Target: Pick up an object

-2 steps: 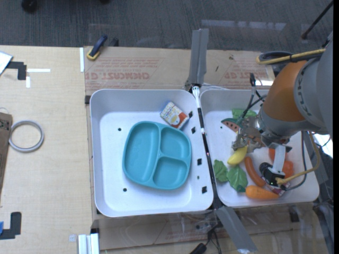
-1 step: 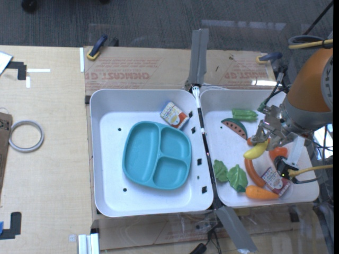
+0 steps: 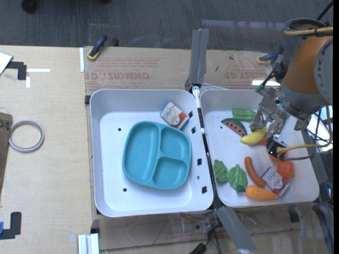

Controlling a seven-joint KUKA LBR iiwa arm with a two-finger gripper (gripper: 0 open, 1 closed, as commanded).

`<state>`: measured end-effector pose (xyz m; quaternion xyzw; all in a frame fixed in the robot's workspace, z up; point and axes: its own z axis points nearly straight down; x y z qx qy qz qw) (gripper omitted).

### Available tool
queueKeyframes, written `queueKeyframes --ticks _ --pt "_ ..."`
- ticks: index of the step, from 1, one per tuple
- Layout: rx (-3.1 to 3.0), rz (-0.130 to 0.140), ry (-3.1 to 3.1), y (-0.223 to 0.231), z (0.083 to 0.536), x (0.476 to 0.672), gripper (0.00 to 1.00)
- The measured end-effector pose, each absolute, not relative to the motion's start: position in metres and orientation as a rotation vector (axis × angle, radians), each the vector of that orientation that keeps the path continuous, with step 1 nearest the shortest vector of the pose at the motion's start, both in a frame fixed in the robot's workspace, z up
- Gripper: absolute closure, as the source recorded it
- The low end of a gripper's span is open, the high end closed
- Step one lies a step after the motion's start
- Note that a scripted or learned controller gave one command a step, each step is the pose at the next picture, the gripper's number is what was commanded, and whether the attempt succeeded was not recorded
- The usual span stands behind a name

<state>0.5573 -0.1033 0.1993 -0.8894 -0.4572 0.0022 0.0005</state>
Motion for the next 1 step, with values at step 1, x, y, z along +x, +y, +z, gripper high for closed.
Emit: queueKeyframes --ticks 1 --pt "-2.832 0.009 -1.355 -0.0748 0.1901 0.5412 1.00"
